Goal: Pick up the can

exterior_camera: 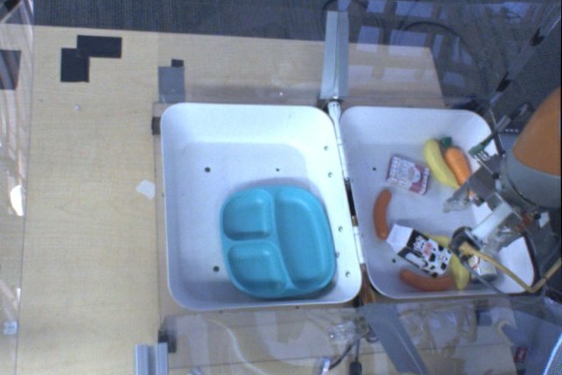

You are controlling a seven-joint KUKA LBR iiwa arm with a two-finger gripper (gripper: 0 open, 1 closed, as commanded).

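Gripper [464,205] over rt bin [386,123], near carrot [457,164]

The grey KUKA arm with its orange band [537,136] reaches in from the right edge and slants down and leftward, its wrist low and its two-finger metal gripper [464,199] pointing left, too blurred to read further.

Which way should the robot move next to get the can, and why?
Probably a short slide left, until the pincer is above the red-and-white can. The pincer hangs near the right bin's right side, apart from the can, and holds nothing that I can see.
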